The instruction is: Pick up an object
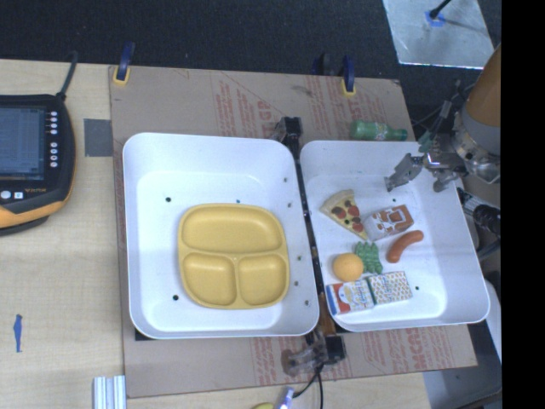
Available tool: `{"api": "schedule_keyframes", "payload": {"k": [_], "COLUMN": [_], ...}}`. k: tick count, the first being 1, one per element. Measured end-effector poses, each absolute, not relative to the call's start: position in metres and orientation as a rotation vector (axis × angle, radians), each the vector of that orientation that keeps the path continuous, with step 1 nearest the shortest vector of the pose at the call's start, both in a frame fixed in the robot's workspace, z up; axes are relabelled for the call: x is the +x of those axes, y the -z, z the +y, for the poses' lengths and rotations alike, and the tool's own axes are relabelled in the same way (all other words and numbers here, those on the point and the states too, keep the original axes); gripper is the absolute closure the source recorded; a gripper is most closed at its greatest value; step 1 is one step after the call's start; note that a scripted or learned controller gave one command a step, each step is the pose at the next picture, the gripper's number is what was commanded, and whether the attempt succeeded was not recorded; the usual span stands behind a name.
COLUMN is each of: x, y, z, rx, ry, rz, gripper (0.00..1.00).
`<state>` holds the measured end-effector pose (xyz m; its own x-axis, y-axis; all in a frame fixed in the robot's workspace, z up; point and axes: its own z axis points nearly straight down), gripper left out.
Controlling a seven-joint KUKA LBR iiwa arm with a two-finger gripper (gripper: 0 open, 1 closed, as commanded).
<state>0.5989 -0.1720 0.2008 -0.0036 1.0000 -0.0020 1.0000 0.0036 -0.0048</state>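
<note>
While spread above the right bin (460, 305): end effector (419, 172), pizza slice (342, 210) well apart.

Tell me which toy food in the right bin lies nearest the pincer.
The pizza slice. It lies highest in the cluster, just below and left of the pincer; the sausage, orange and cartons sit lower.

Toy food pieces in the right bin (460, 292)
Pizza slice (342, 210), sausage (404, 244), orange (347, 267), green leafy piece (370, 256), three small cartons clustered mid-bin.
</note>
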Motion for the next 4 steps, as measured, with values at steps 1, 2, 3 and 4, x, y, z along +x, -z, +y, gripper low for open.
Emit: {"api": "schedule_keyframes", "payload": {"k": [1,2,3,4], "x": [0.57,0.544,0.545,0.545], "y": [-0.11,-0.105,-0.119,-0.118], "z": [-0.179,-0.184,-0.187,-0.187], "rx": [-2.224,-2.235,-2.234,-2.235], "ry": [0.011,0.034,0.032,0.031], "rz": [-2.231,-2.249,-2.253,-2.253], "gripper": [0.0,0.0,1.0,0.0]}}
